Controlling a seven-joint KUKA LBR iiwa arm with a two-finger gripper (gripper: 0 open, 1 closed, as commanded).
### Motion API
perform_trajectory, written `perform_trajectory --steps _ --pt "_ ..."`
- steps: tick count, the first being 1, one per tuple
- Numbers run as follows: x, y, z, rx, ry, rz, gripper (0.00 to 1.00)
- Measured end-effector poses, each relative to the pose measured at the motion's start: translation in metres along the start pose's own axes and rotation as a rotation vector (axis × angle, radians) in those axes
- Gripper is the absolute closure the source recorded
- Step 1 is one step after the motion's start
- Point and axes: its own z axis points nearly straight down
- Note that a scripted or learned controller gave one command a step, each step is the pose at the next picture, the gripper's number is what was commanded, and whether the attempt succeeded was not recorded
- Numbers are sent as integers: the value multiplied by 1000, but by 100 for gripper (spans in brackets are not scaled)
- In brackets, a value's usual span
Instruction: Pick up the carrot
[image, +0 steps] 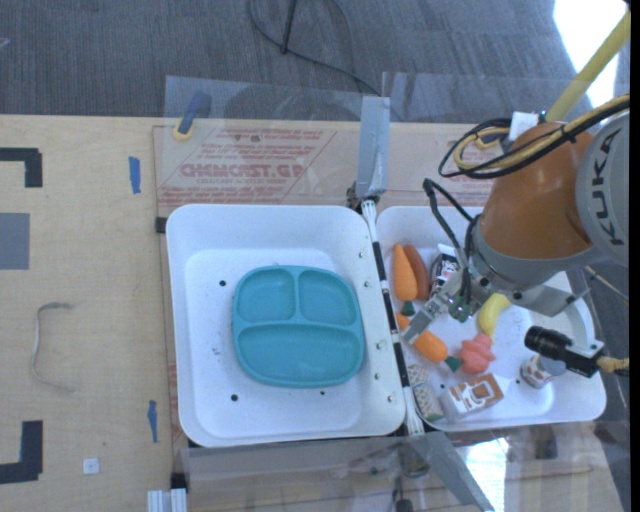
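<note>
The carrot, a long orange piece, lies in the right bin near its left wall, beside a brownish item. A shorter orange piece with a bit of green beside it lies lower in the same bin. My gripper hangs over the right bin just right of the carrot and just above the shorter orange piece. I see nothing clearly held in it. The arm's orange band covers the bin's upper right.
The left bin holds a teal divided plate. The right bin also holds a yellow banana, a pink toy, a small printed box and a small jar. The divider wall runs between the bins.
</note>
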Motion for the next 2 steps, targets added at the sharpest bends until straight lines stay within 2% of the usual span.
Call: perform_trajectory --steps 1,2 --pt "6 -57 0 1 1 73 0" --pt "-27 -80 95 -9 -12 40 0"
